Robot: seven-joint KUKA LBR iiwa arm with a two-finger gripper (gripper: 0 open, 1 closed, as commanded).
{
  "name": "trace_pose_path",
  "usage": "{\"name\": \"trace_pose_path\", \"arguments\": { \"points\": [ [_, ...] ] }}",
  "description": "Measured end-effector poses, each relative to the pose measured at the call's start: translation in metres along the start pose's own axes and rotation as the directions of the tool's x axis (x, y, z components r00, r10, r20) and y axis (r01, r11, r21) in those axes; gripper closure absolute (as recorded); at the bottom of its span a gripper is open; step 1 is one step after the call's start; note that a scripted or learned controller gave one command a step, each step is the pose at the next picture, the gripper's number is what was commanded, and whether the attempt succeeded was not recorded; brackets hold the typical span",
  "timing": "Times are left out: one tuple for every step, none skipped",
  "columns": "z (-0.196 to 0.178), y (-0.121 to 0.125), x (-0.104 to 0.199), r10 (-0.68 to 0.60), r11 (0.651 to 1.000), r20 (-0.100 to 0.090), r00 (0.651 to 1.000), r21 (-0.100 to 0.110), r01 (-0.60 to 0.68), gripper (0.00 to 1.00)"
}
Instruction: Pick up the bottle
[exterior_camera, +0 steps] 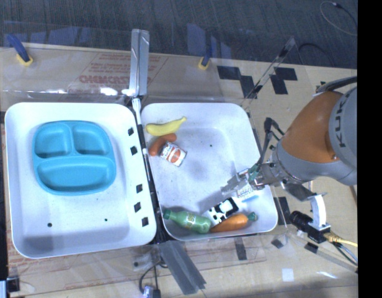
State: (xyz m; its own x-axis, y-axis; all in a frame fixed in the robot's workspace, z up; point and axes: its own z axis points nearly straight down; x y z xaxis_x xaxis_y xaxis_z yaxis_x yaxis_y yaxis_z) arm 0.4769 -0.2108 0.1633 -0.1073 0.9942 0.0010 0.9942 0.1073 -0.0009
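Overhead slanted view of the bench. The right bin (200, 113) serves as the landmark. A green bottle (186, 221) lies on its side along the near wall of this bin, towards its near-left corner. Just to the right of the bottle rests a small black-and-white object (222, 210), and an orange carrot (231, 223) lies against the same near wall, its tip close to the bottle. At the far-left part of the bin sit a yellow banana (165, 126), a second carrot (160, 145) and a small red-and-white can (174, 155), clustered together. The gripper (239, 184) (grey arm with orange band entering from the right) hangs over the right half of the bin, well apart from the bottle; whether it is released or clenched cannot be told. The left bin (17, 179), beside the landmark, holds a blue divided tray (73, 156).
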Motion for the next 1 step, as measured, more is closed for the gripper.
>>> {"name": "trace_pose_path", "arguments": {
  "points": [
    [0.0725, 0.0004, 0.0026, -0.005, 1.0, -0.003, 1.0, 0.002, 0.005, 0.0]
  ]
}}
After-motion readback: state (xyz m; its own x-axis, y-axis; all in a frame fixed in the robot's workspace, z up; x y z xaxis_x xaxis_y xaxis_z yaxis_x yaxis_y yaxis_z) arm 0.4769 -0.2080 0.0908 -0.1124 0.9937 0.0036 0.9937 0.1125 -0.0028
